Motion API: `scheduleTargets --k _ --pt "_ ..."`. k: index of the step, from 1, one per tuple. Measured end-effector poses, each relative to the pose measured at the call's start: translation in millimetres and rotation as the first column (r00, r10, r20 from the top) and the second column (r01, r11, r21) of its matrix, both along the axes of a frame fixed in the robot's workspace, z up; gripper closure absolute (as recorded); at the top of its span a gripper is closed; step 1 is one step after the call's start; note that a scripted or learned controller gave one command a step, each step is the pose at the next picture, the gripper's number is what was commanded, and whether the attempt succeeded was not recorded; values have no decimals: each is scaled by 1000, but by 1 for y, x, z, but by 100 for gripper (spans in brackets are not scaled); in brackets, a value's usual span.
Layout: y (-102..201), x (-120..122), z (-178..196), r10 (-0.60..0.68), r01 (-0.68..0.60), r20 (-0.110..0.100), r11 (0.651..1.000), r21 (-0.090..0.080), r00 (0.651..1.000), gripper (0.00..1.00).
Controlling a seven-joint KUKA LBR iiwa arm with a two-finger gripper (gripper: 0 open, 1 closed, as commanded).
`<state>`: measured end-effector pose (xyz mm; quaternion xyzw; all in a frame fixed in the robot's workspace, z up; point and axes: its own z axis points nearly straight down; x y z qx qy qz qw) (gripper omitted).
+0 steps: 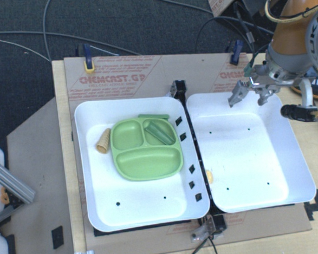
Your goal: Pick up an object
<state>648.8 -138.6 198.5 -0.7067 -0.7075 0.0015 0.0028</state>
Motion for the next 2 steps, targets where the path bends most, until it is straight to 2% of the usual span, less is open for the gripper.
scheduleTargets --k 2 --pt "-2 -10 -111 -1 1 0 1000 0 1000 0"
